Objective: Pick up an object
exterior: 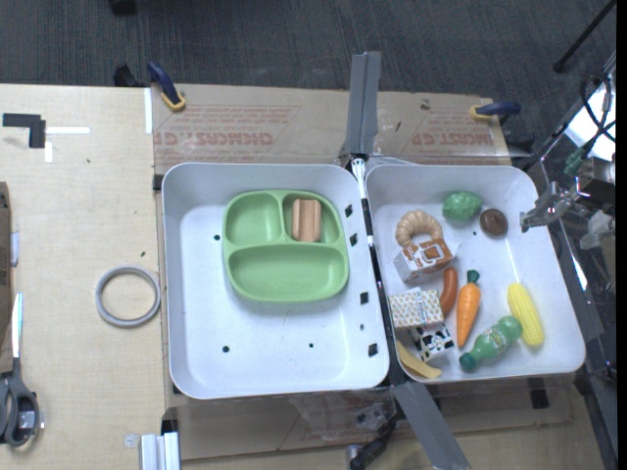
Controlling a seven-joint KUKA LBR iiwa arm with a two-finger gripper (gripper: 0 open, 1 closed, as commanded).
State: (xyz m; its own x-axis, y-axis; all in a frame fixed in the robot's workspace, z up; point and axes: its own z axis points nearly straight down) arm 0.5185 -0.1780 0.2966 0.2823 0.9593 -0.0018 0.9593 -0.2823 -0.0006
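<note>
Two white bins sit side by side on the bench. The left bin [196, 351] holds a green divided plate [286, 248] toward its far half; a tan bread-like piece [307, 219] lies in the plate's far-right compartment, other two compartments bare. The right bin [529, 189] holds the toys, any of which could be picked: a croissant [419, 226] at far-left centre, touching a small white-and-orange box [426, 257] just nearer; a green leafy vegetable [461, 206] at the far side with a brown round object [493, 222] just to its right; a sausage [449, 290] and a carrot [468, 306] lying side by side mid-bin, carrot on the right; a patterned cube [415, 308] left of the sausage; a black-and-white cow-print item [432, 341] just nearer than the cube; a yellowish flat piece [418, 363] at the near-left corner; a green bottle [491, 344] lying tilted near the near wall; a yellow corn cob [525, 313] right of it, just beside the bottle's far end. The gripper [549, 210] sits at the right bin's far-right rim, above the wall, well apart from the corn and near the brown object; nothing shows between it, and whether the claw is spread or pressed together cannot be told. Outside the bins: a grey ring [127, 295] on the bench to the left, scissors [18, 399] at the near-left edge.
</note>
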